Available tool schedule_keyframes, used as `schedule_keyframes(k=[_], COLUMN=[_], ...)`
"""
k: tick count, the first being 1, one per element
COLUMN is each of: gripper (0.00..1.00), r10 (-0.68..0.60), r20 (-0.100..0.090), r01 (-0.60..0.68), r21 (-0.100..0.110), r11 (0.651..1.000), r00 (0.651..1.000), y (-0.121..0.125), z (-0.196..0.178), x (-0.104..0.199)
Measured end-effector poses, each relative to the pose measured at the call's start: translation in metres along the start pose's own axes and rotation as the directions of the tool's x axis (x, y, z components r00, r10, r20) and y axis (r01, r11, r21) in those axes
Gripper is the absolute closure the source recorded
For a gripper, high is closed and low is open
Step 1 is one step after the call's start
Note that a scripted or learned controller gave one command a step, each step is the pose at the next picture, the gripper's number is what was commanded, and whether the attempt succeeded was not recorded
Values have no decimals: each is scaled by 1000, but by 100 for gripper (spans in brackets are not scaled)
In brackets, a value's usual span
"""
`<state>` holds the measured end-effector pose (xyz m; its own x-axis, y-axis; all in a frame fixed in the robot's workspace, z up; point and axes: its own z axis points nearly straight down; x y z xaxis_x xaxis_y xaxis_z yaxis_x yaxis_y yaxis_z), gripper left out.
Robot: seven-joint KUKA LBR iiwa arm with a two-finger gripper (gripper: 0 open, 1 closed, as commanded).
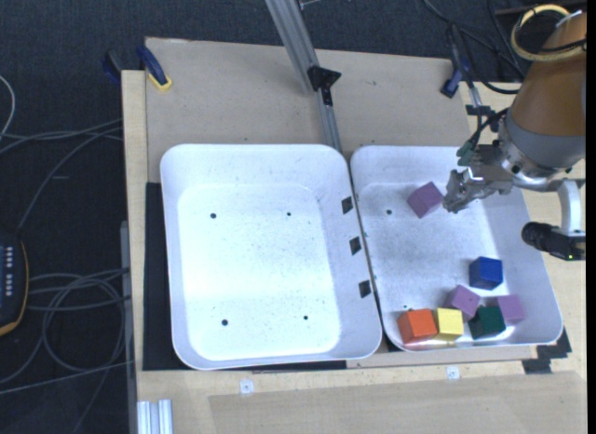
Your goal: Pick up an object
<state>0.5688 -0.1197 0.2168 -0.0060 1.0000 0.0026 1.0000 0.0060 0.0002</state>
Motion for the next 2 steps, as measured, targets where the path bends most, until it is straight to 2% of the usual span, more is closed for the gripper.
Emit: schedule_keyframes(k=[1,2], gripper=[100,100], r10=[-1,-1], r20=[1,0], r01=[1,1], r21=[-2,1], r11=[1000,1000], r00=[1000,1000], y=[9,12], z=[-9,-3], x=[45,103])
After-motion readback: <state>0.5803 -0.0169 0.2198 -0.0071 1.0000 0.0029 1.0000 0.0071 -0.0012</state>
